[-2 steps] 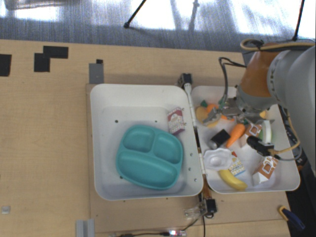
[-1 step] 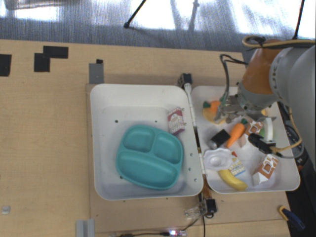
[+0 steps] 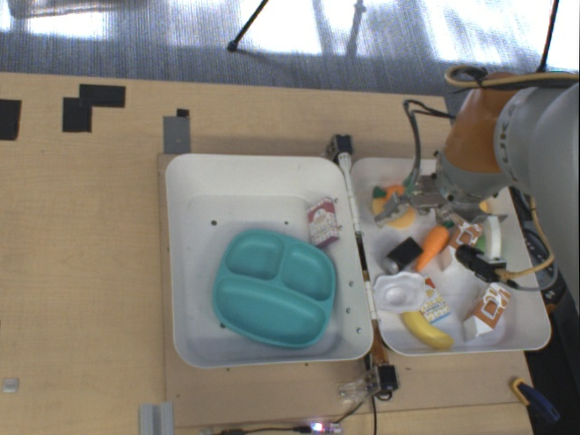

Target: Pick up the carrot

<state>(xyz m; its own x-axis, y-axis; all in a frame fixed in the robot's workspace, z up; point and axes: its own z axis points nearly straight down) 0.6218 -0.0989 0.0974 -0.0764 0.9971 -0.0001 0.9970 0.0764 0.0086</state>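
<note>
The carrot is a short orange piece lying at a slant in the middle of the right bin. It rests between a black block and a small carton. My gripper hangs over the upper part of that bin, up and to the left of the carrot and apart from it. A yellow item lies just under the gripper. Nothing visible is held.
The right bin also holds a banana, a white cup, several small cartons and an orange-green toy. The left bin holds a teal divided plate and a red-white packet.
</note>
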